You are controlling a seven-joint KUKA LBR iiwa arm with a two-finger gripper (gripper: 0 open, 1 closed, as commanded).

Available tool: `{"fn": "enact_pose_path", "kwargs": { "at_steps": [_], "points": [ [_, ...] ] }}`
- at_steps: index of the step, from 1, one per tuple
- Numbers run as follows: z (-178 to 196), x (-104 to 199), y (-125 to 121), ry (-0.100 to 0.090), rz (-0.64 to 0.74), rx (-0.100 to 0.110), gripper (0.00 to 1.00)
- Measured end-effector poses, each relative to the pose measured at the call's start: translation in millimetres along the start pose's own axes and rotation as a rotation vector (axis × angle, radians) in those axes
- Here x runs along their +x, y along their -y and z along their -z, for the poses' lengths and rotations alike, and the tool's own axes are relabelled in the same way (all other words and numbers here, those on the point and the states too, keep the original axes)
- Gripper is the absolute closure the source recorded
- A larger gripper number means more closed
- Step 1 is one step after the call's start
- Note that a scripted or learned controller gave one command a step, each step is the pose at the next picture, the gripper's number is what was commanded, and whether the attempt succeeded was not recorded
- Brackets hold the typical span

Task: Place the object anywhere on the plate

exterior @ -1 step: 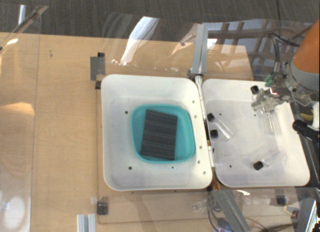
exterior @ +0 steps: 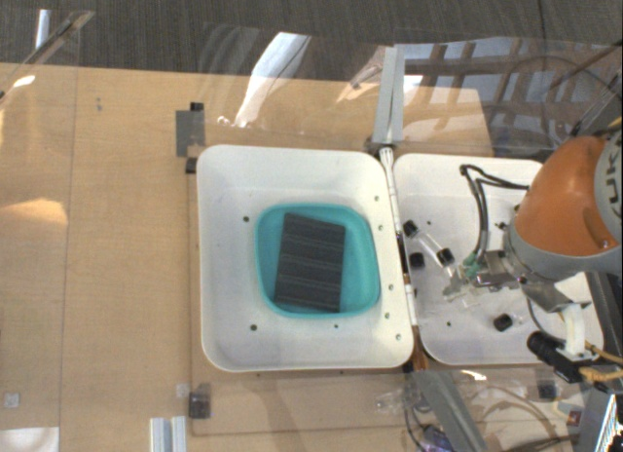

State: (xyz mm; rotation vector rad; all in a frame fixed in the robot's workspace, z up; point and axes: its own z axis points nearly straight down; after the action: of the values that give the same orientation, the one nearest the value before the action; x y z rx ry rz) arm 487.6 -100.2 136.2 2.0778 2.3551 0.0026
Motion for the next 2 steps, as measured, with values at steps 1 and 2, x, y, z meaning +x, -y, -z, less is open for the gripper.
{"fn": "enact_pose_path", "kwargs": {
  "at_steps": [1, 2],
  "points": [
    [87.2, 44.6, -51.1, 0.002, 0.072, -0.008, 1.0],
    [75.4, 153.6, -74.5, 0.0, 0.118, -0.004, 1.0]
  ]
}}
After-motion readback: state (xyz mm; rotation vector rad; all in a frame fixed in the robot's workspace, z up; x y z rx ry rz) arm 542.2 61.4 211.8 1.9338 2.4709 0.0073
